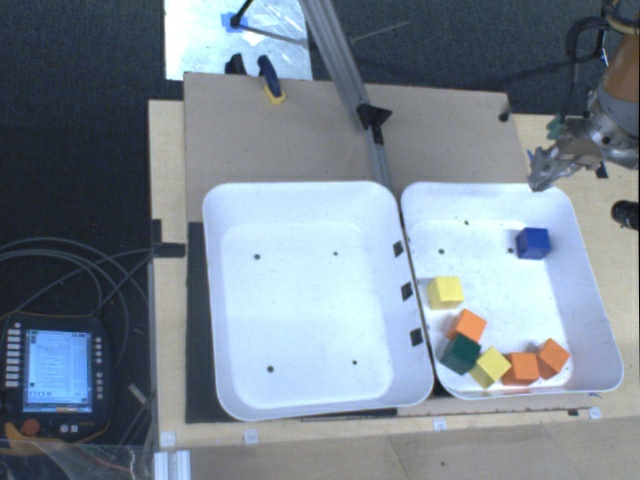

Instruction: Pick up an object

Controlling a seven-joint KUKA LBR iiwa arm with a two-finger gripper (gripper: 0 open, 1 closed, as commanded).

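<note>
The right bin (590, 298) holds several small blocks. A blue block (532, 242) lies alone near its far right side. A yellow block (446, 291) sits at the left-middle, with an orange block (468, 325) and a dark green block (461, 353) below it. Along the near edge lie a second yellow block (492, 366) and two orange blocks (521, 367) (553, 357). My gripper (541, 173) hangs over the far right corner of this bin, above and a little right of the blue block, with nothing seen in it.
The left bin (215, 268) sits beside the right one, joined by dark clips (407, 290). A slanted grey pole (335, 48) crosses the board behind the bins. A teach pendant (55, 373) with cables lies at the lower left.
</note>
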